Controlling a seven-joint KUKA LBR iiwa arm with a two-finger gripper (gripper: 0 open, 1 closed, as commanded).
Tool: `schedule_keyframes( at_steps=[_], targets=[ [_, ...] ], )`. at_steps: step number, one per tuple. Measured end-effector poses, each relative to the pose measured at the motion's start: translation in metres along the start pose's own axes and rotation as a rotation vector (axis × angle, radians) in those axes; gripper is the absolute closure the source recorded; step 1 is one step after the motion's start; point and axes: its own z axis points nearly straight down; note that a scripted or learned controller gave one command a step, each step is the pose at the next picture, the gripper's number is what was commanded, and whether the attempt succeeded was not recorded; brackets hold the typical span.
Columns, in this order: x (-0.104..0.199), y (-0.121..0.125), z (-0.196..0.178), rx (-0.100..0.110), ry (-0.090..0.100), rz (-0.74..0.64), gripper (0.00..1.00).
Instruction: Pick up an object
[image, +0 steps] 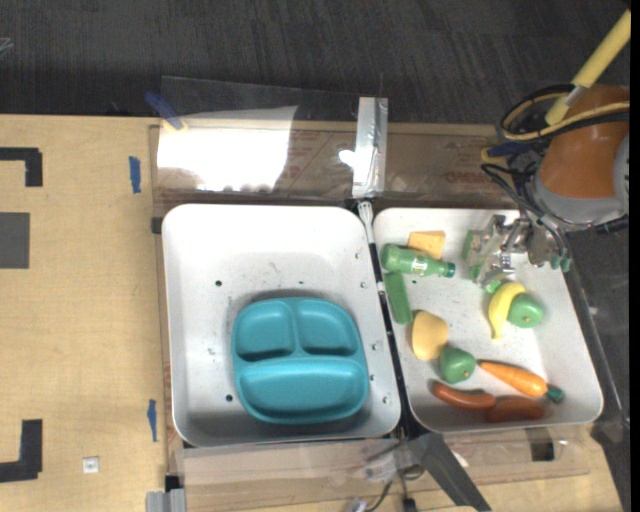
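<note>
The right bin (583, 345) holds several toy foods. A green bottle (415, 263) and an orange-yellow wedge (428, 242) lie at its far left, with a green stick (398, 296) below them. A yellow lump (428, 333), a small green vegetable (457, 364), a carrot (512, 378) and a red sausage (465, 396) lie toward the near side. My gripper (497, 258) hangs low over the bin's far side, right of the bottle. Just below it are a banana (499, 306) and a green round fruit (527, 311). I see nothing held in it.
The left bin (200, 260) holds a teal divided plate (298, 357). The arm's orange band (585, 160) and cables sit above the right bin's far right corner. A clear plastic sheet (240, 150) lies behind the left bin.
</note>
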Motion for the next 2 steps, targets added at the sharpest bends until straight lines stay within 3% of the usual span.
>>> schedule_keyframes(
  at_steps=[1, 2],
  targets=[
    [0.003, 0.000, 0.002, -0.002, 0.015, 0.000, 0.00],
    [0.007, -0.015, 0.014, -0.004, 0.020, 0.016, 0.00]
  ],
)
